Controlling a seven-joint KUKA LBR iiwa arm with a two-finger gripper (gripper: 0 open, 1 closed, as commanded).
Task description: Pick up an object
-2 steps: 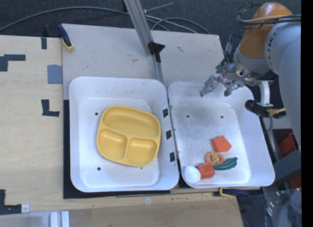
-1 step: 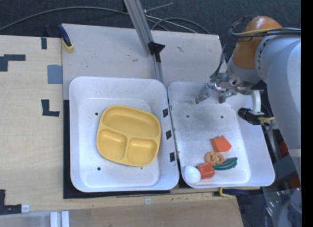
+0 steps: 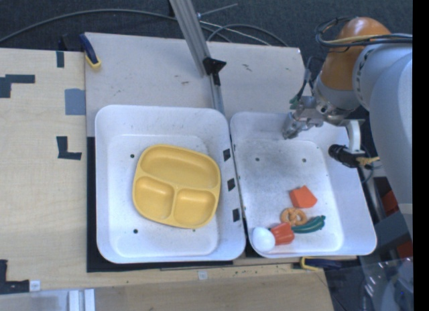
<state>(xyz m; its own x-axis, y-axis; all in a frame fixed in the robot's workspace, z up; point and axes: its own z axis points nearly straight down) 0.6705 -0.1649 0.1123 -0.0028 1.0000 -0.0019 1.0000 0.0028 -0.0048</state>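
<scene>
White egg (image 3: 263,238) and small toys lie well apart from the jaws (image 3: 293,129).

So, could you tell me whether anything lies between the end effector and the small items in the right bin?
Nothing visible does: the end effector is over the bin's far edge, and bare bin floor separates it from the orange block.

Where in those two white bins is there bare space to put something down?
The right bin is bare between the hand and the orange block; its near end is crowded with small toys. In the left bin, the yellow divided plate leaves only margins.
</scene>
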